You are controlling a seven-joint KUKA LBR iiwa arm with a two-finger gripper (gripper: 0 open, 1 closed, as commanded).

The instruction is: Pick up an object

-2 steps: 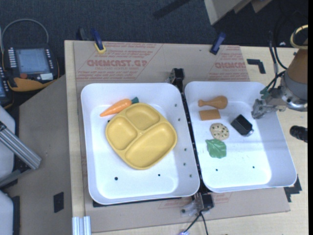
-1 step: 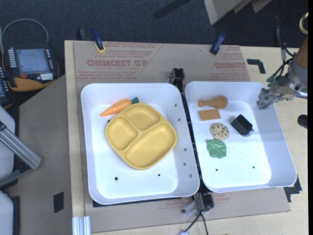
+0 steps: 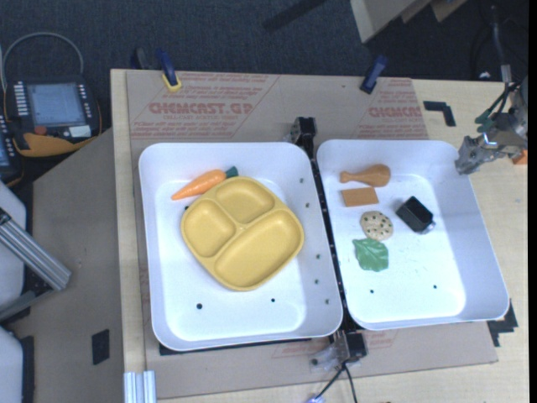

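The right bin (image 3: 470,259) holds a tan drumstick (image 3: 367,175), an orange-brown flat slab (image 3: 359,196), a speckled cookie (image 3: 377,224), a green leafy piece (image 3: 372,254) and a black block (image 3: 414,214). In the left bin (image 3: 168,267) a yellow divided plate (image 3: 242,232) lies with an orange carrot (image 3: 199,184) beside its upper left rim. My gripper (image 3: 470,156) hangs at the right bin's upper right edge, well right of the black block and apart from every object.
Both bins rest on a cardboard-covered bench (image 3: 252,99) held by a yellow clamp (image 3: 170,77) and a blue clamp (image 3: 373,72). A teach pendant (image 3: 52,112) lies off the bench at the far left. Metal framing (image 3: 33,250) stands at the left edge.
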